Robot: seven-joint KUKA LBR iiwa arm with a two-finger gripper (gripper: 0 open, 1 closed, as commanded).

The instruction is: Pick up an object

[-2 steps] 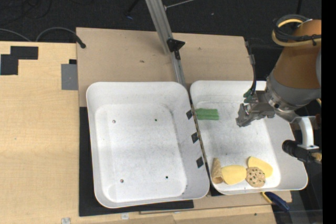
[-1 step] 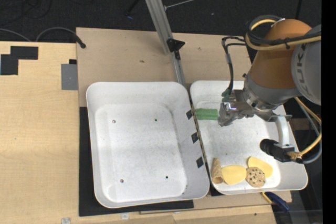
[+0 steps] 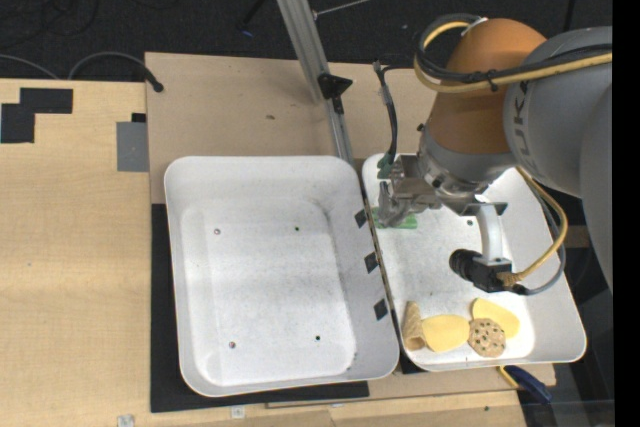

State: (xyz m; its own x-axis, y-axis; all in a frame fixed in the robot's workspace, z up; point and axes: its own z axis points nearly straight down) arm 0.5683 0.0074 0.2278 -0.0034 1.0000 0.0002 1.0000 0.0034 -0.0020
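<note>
The bench's 2 white bins (image 3: 200,177): right holds 4 food pieces (image 3: 462,327); fingers (image 3: 395,210) unclear.

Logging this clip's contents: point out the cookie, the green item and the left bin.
cookie (image 3: 487,337), camera view, centre of its speckled top.
green item (image 3: 403,221), camera view, its visible edge under the gripper.
left bin (image 3: 262,167), camera view, far rim.

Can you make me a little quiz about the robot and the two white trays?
1. True or false: the yellow food pieces lie in the left bin.
2. Which bin is the tool over? A) left B) right
3. Fill in: a small ____-coloured thing lies under the tool.

Key: 1 false, they lie in the right bin. 2 B. 3 green.
</note>
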